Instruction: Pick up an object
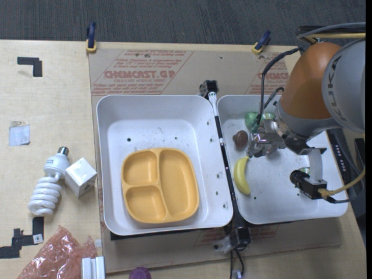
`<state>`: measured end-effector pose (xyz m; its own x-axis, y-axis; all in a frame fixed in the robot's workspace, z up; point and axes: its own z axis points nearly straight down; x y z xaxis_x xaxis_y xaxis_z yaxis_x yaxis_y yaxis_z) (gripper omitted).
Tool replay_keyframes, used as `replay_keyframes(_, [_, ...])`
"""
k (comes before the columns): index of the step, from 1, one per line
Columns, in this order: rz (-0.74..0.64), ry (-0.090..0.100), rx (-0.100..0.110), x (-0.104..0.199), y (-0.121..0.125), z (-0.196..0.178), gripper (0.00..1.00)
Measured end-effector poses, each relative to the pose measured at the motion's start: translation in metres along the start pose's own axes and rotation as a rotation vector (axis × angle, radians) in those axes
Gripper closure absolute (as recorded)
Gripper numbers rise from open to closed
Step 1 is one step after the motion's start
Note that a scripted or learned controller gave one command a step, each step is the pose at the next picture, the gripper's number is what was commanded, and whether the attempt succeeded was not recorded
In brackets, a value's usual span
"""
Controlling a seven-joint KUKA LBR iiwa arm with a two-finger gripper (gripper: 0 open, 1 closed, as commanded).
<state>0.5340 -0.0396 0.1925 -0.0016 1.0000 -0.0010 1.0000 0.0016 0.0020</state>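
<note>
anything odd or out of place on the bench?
Yes: a spiral light bulb and its small white box lie loose on the bench left of the left bin, with crumpled pink wrap below them.

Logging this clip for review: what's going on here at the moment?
The grey arm reaches in from the right, its claw low over the right bin, close to a banana, a small brown item and something green. Nothing is visibly held. The left bin holds a yellow divided plate.
</note>
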Motion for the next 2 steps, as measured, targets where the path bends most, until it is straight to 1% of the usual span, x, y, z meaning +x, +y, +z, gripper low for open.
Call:
replay_keyframes(1, [0.003,0.0,0.002,-0.0227,-0.0562,-0.0346,1.0])
replay_keyframes(2, [0.003,0.0,0.002,-0.0227,-0.0562,-0.0346,0.0])
